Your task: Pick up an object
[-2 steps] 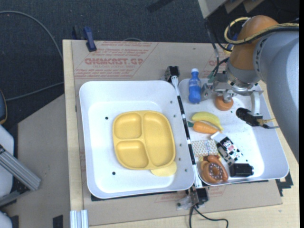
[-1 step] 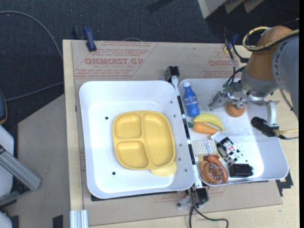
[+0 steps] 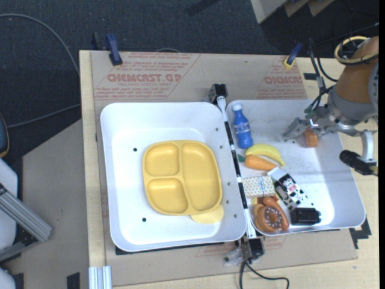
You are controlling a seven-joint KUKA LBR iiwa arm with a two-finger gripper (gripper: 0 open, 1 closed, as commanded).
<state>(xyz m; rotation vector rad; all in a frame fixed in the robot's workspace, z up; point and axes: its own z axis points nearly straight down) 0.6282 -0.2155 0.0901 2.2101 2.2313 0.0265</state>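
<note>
- At the left we saw the left bin (image 3: 114,161), a shallow white tray on the brown-paper-covered bench (image 3: 90,89); a blue clamp (image 3: 112,48) gripped the bench's far left corner.
- In that bin lay a yellow divided plate (image 3: 180,176) with three compartments; a pale yellow flat piece (image 3: 209,215) poked out from under its near right corner.
- Along the seam between the two bins ran a dark strip; just right of it, in the right bin (image 3: 349,191), a blue bottle (image 3: 242,126) with a white cap lay with the cap pointing away from us.
- Near of the bottle we found a yellow banana (image 3: 269,153) and, touching it on its near side, an orange carrot (image 3: 260,162).
- Nearer still sat a pale cracker-like square (image 3: 257,186), then a brown pretzel-like piece (image 3: 272,215) in the bin's near left corner.
- Beside these lay a small black-and-white patterned item (image 3: 289,189) and a black block (image 3: 305,215); we could not tell what they were.
- Farther right, over the far part of the right bin, the gripper (image 3: 310,131) hung from the grey arm with its orange band; a small orange object (image 3: 311,138) sat at its tip; we could not tell whether the fingers were closed around it or merely over it, nor how wide they stood.
- A second blue clamp (image 3: 293,54) held the bench's far edge near the arm.
</note>
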